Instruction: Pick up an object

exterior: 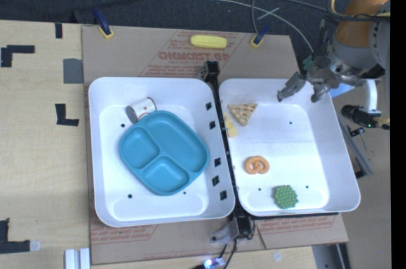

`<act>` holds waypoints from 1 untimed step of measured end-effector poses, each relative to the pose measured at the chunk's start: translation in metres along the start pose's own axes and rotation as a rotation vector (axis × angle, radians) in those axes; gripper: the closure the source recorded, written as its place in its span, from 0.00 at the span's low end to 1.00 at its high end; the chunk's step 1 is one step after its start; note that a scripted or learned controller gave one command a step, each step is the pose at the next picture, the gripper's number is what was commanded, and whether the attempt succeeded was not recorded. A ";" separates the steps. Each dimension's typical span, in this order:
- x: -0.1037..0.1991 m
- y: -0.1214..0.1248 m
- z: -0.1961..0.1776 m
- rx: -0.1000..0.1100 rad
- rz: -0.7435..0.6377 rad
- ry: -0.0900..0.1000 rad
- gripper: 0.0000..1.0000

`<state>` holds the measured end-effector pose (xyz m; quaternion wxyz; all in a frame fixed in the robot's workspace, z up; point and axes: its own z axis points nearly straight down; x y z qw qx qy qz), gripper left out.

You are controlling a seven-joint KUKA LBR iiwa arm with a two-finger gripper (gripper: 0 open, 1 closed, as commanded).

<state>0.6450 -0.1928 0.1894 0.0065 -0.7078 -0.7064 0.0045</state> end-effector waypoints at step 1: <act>0.000 0.003 -0.009 -0.015 -0.003 -0.003 0.00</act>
